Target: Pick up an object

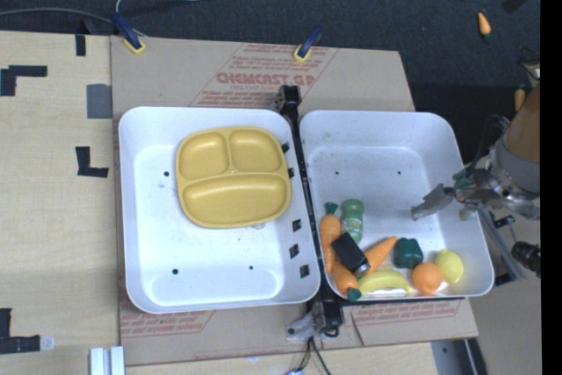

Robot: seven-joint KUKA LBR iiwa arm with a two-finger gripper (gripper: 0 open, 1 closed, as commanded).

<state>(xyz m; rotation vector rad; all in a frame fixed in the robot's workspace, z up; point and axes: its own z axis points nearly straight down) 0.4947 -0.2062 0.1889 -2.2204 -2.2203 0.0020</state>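
Several toy foods lie in the front of the right bin (378, 132): an orange carrot (328, 230), a green piece (352, 210), a black block (349, 253), a second carrot (380, 251), a yellow banana (385, 281), a dark green pepper (407, 253), an orange fruit (427, 277) and a yellow lemon (449, 265). My gripper (432, 204) reaches in over the bin's right side, above and to the right of the pile, apart from every piece. It carries nothing that I can see.
The left bin (145, 189) holds a yellow divided plate (234, 175). Both bins rest on a cardboard sheet (263, 75) fixed by clamps. A black divider clip (288, 97) sits between the bins. The arm's body stands at the right edge.
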